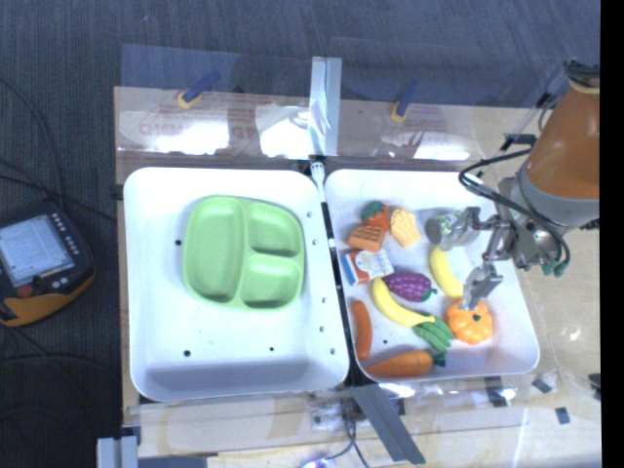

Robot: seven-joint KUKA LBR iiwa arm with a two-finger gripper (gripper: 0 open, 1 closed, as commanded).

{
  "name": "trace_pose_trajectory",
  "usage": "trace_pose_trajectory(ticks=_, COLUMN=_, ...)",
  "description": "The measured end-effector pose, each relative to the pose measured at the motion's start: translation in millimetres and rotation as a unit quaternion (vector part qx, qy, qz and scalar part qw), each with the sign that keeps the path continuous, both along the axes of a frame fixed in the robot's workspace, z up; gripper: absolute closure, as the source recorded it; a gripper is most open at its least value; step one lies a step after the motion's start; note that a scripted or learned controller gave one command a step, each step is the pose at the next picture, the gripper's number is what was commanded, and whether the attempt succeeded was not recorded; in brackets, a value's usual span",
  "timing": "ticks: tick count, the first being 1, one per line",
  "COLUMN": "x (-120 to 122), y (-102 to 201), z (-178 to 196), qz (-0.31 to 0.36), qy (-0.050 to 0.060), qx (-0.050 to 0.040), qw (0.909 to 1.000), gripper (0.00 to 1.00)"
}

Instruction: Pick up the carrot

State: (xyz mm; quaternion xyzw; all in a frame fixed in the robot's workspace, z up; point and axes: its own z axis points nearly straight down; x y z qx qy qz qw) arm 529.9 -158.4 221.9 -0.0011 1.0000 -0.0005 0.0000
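Camera view has the carrot (400, 363) lying flat along the near wall of the right bin (517, 354), orange body running left to right with the green leafy end (435, 334) poking up toward the right, and it's pretty crowded in there. Looks like toy plastic food, so probably light, stiff and a bit slick, nothing that'd get crushed, but the tapered shape could squirt out of a pinch if the fingers land too close to the thin tip. Best bet is likely the fat middle of the body, closing across the short width, far-to-near. Trouble is the bin wall sits right beside it on the near side, and a banana (395, 304) and a little pumpkin (470, 324) are close on the far side, so finger room seems tight. A red sausage-looking thing (361, 326) lies just left of it too. The gripper (478, 261) hangs over the right part of the same bin, above the pumpkin, well short of the carrot, with its fingers spread apart and nothing between them. The green divided plate (244, 252) in the left bin isn't in play.
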Motion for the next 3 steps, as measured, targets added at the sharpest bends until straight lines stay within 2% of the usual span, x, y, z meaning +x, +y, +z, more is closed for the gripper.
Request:
trace_pose_trajectory(ticks=1, x=-21.3, y=-52.0, z=-121.2, qz=0.059, qy=0.002, qx=0.0009, qw=0.9982, gripper=0.0)
trace_pose_trajectory(ticks=2, x=-34.6, y=-36.9, z=-130.2, qz=-0.037, qy=-0.009, qx=-0.0023, qw=0.9993, gripper=0.0)
trace_pose_trajectory(ticks=3, x=-32.2, y=-36.6, z=-119.6, qz=-0.036, qy=-0.011, qx=-0.0041, qw=0.9993, gripper=1.0)
